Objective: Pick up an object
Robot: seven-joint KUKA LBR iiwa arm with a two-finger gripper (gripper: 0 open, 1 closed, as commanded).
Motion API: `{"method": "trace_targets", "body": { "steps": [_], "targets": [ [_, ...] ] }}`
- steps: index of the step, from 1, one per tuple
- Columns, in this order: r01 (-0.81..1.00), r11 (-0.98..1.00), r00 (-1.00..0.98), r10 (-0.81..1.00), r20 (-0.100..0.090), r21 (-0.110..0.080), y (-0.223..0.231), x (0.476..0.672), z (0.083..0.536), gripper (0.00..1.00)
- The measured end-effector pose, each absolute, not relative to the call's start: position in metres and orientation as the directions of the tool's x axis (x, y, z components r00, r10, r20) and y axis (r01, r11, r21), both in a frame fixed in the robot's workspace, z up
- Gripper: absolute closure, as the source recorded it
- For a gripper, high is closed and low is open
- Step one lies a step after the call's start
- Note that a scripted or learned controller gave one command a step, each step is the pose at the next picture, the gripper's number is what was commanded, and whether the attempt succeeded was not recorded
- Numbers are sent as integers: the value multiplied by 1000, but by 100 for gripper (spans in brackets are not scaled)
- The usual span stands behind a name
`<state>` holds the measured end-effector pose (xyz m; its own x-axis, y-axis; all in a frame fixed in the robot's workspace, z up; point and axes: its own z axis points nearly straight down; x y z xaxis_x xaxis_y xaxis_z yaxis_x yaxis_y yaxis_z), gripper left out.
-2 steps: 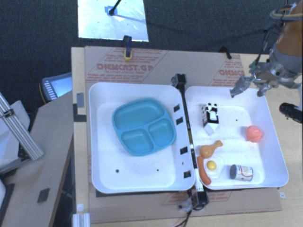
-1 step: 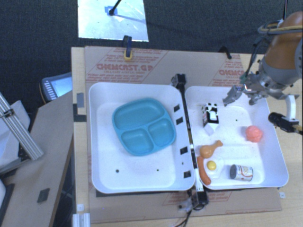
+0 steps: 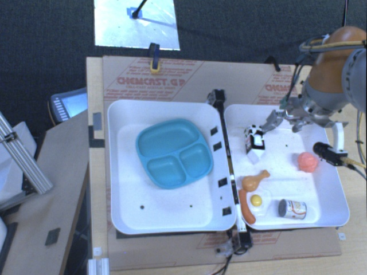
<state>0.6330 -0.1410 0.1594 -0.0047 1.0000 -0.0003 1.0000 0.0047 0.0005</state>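
Objects for picking lie in the right bin (image 3: 330, 211); the gripper (image 3: 285, 119) hangs over that bin's far edge, and whether its fingers are spread or closed cannot be told, nor is anything seen between them; the grey arm (image 3: 338, 73) with its orange band reaches in from the bin's far right corner. Nearest the gripper, toward the bin's left wall, stands a small black and white toy (image 3: 254, 139); a pink ball (image 3: 308, 161) rests near the right wall; an orange drumstick (image 3: 254, 180) lies by the left wall, with a fried egg (image 3: 256, 201) and a carrot (image 3: 246, 206) near the front left corner; a tin can (image 3: 292, 209) lies on its side by the front edge. The left bin (image 3: 123, 211) bears a blue divided plate (image 3: 174, 152) near its middle.
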Motion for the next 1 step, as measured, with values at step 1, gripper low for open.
{"method": "trace_targets", "body": {
  "steps": [1],
  "targets": [
    [1000,2,-2,1000,0,1,-140,632,119,0]
  ]
}}
